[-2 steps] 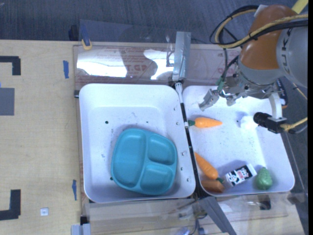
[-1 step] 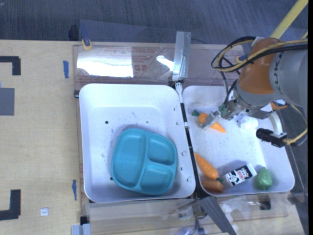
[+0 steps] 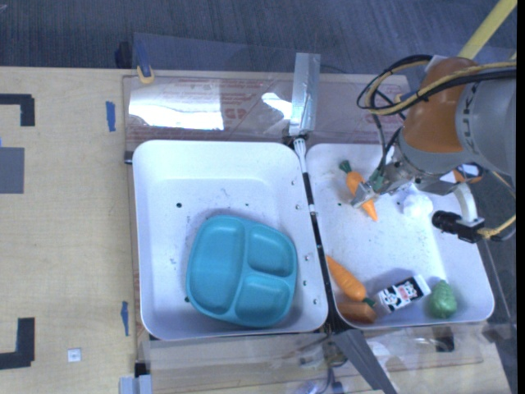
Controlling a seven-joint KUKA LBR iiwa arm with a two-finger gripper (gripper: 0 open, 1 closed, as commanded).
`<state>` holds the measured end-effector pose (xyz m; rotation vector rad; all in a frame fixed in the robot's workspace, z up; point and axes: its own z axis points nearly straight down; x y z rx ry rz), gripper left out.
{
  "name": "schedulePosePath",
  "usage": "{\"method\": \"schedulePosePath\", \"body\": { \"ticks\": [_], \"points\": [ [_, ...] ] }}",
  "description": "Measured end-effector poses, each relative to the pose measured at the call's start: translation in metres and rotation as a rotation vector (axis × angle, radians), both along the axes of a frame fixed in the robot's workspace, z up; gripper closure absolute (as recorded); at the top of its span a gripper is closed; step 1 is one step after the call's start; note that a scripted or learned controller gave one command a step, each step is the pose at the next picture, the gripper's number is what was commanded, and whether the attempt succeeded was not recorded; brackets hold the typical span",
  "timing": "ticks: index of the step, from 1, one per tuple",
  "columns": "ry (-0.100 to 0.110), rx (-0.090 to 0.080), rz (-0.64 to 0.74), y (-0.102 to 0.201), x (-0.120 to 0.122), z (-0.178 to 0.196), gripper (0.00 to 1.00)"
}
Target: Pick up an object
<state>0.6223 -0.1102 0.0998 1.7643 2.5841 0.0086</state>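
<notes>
A: Logging the arm (image 3: 459, 105). It is reaching in from the right and leaning over the far part of the right bin (image 3: 426, 245). The gripper (image 3: 379, 183) is sitting low, right at a small carrot (image 3: 361, 194) near the bin's far left corner.

B: Is it gripping the carrot?

A: I cannot tell. The fingertips are blurring into the carrot's leafy end, so whether the jaws are spread or closed is not readable, and I am not recording a hold.

B: Step in hand?

A: My judgement: it is working the grasp itself, at the carrot, with no lift begun.

B: Other candidates?

A: Along the near edge of the same bin, two larger carrots (image 3: 346, 279) are lying by the left wall, a black-and-white carton (image 3: 402, 294) is lying just beside them, and a green vegetable (image 3: 443, 300) is sitting in the near right corner. The left bin (image 3: 164, 187) is carrying a blue divided plate (image 3: 242, 279).

B: Next move?

A: Probably a firm close across the carrot's body, then a straight rise. The carrot is tapering, so it could be slipping out.
</notes>
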Motion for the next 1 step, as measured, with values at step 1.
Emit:
{"method": "schedulePosePath", "body": {
  "ticks": [1],
  "points": [
    [0.006,0.005,-0.350,0.0321,-0.0054,0.0872,1.00]
  ]
}}
